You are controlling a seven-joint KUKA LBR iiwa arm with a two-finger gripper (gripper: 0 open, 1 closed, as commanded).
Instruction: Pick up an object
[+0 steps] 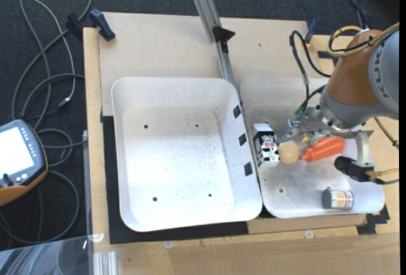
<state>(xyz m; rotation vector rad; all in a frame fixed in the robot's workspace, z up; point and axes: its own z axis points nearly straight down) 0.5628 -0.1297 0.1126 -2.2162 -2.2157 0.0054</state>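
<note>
My pincer [309, 135] hangs low in the right bin [298, 199], just above the orange carrot [322, 148] and tan ball [288, 153]; whether it grips anything I cannot tell; both look to lie unlifted, so picking remains.

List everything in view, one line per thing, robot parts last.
Left bin: one, white, left half of the bench.
Right bin: one, white, right half, beside the left bin.
Carrot-like object: one, orange, right bin, under the arm.
Ball: one, tan, right bin, beside the orange object.
Box: one, white with black and red marks, at right bin's left wall.
Can: one, silver and tan, lying near right bin's front edge.
Handheld pendant: one, orange-rimmed with a screen, floor at left.
Arm: one, grey and orange, over right bin.
</note>
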